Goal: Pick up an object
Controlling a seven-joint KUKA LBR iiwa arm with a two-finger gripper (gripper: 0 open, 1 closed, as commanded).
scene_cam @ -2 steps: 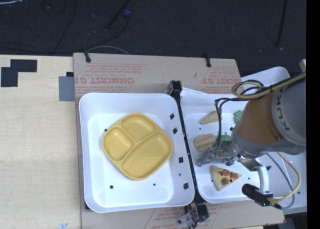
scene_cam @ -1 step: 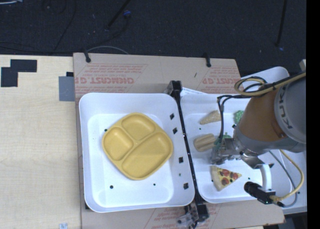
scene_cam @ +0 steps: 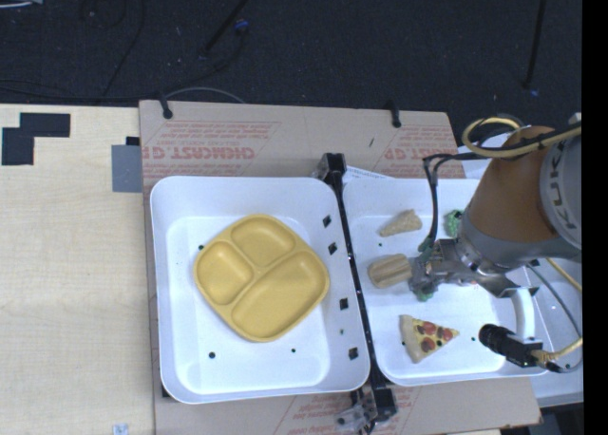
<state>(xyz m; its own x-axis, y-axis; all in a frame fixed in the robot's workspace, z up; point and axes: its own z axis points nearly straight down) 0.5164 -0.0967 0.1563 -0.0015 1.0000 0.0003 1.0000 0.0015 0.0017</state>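
Three toys lie in the right bin (scene_cam: 560, 367); your jaws (scene_cam: 421, 276) touch the roll (scene_cam: 388, 271), grip unclear, so centre them before lifting.

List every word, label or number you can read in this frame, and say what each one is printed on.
"CHEMCRAFT"-like red print, mirrored and upside down, on the cardboard sheet behind the left bin: letters too blurred to confirm.
A second red print on the same cardboard behind the right bin: partly hidden, unreadable.
Red print on the cardboard at the bottom edge: too blurred to read.
"KU", dark letters on the arm, cut off at the edge.
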